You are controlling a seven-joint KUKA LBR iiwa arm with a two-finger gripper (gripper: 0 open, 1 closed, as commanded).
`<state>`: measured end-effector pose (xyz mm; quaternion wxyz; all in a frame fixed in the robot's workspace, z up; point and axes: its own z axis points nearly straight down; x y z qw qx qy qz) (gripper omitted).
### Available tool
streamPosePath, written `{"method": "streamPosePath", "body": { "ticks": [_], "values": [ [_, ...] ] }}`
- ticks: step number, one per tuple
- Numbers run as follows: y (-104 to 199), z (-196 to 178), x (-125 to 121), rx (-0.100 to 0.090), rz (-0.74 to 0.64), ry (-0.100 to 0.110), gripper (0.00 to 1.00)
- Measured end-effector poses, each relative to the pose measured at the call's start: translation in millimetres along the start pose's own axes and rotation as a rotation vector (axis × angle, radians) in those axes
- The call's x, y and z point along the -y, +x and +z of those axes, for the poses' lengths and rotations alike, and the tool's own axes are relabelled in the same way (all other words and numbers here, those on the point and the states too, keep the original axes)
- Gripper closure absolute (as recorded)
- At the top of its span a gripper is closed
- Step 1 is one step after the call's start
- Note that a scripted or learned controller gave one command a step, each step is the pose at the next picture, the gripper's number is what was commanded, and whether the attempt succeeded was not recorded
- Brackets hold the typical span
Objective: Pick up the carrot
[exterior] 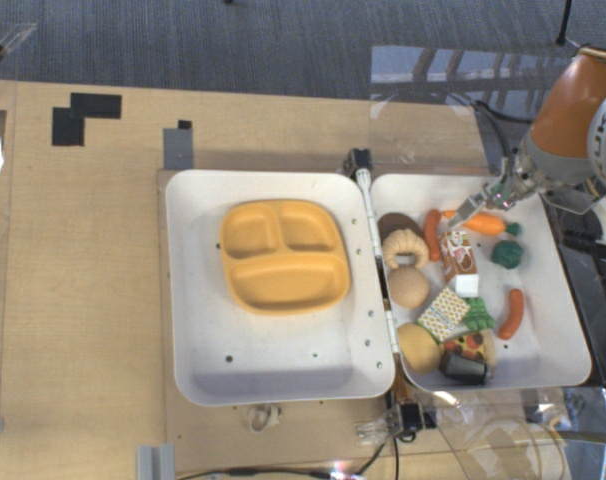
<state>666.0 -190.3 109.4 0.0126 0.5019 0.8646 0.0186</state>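
Note:
The carrot (484, 225) is orange with a green tip and lies flat near the back of the right bin (568, 353). My gripper (488, 201) hangs just above and behind the carrot, at the end of the grey arm with the orange band (575, 108), which reaches in from the right. Nothing is lifted; the carrot rests on the bin floor among other toy food. The gripper's metal tip points down and left, toward the carrot's thick end.
The right bin is crowded: a red sausage (434, 234), a snack packet (459, 253), a green broccoli piece (507, 255), a croissant (405, 248), a second sausage (512, 311) and several more items at the front. A yellow divided plate (283, 255) sits in the left bin (198, 368).

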Motion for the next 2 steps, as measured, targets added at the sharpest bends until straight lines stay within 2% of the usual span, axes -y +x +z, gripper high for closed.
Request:
{"method": "streamPosePath", "body": {
  "ticks": [1,2],
  "values": [
    [17,22,14,0.005,0.165,0.038,0.0],
    [15,9,12,0.01,0.16,0.034,1.0]
  ]
}}
